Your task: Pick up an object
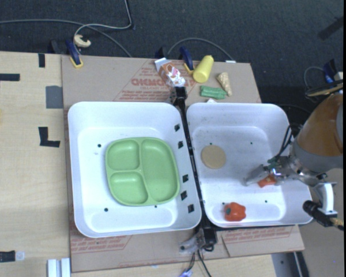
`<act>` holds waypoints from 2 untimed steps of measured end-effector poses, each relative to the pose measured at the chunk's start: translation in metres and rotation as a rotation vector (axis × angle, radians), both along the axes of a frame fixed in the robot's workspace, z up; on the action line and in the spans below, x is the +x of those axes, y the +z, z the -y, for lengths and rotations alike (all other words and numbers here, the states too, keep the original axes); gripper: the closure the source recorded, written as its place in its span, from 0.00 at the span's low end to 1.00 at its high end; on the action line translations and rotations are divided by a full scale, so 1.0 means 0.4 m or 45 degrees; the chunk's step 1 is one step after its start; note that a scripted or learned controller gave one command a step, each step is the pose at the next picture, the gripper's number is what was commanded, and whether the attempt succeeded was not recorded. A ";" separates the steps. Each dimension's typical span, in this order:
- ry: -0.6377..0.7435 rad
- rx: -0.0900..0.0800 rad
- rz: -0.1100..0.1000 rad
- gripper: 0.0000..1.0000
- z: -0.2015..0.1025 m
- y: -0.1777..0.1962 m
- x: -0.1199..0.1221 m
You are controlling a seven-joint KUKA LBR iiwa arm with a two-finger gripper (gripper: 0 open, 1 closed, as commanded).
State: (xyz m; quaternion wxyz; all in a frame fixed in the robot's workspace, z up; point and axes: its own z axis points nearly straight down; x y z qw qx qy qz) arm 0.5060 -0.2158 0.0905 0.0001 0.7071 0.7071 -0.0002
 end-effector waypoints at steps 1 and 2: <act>-0.001 -0.004 0.004 0.00 -0.035 -0.010 0.041; 0.000 -0.006 0.006 1.00 -0.035 0.016 0.043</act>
